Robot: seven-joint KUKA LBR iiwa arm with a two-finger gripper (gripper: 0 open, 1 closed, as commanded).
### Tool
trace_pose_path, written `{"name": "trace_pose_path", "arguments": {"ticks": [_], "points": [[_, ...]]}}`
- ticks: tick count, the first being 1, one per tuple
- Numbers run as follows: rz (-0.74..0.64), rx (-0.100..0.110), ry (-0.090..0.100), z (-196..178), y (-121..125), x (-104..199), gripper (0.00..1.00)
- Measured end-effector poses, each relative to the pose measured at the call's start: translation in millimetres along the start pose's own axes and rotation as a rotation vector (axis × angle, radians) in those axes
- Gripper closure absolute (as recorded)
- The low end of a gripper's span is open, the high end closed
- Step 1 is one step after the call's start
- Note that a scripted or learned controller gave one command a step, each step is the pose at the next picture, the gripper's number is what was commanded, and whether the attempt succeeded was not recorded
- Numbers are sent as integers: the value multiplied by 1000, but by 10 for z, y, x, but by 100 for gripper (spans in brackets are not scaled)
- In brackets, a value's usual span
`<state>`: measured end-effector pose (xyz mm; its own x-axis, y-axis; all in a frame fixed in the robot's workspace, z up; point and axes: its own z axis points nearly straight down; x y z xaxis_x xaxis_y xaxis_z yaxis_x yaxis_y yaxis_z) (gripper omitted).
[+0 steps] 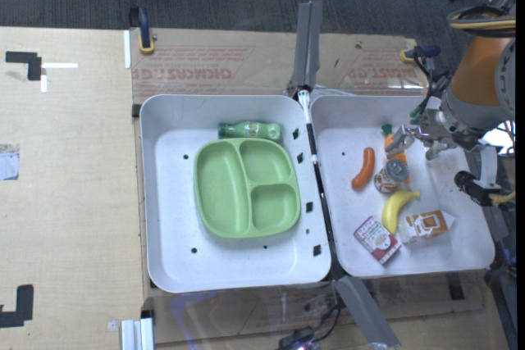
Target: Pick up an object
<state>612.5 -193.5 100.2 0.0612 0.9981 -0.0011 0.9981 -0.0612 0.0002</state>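
Observation:
In the right bin (459, 258) lie an orange-red sausage (362, 168), a small round can (390, 176), a yellow banana (395, 207), a small pink-and-white carton (376, 238) and an orange-and-white carton (427, 225). An orange carrot-like item (395, 143) with a green tip rests near the bin's far middle. My gripper (420, 135) hangs low over the right bin's far right part, just right of that orange item and close to it. Nothing is visibly held.
The left bin (164, 258) holds a green divided plate (246, 186) and a green bottle (249, 129) lying behind it. A grey divider (308, 45) rises between the bins at the back. The arm (484, 70) with its orange band enters from the right.

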Motion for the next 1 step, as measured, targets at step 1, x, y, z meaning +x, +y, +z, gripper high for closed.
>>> {"name": "trace_pose_path", "arguments": {"ticks": [1], "points": [[2,0,0,77,210,145,0]]}}
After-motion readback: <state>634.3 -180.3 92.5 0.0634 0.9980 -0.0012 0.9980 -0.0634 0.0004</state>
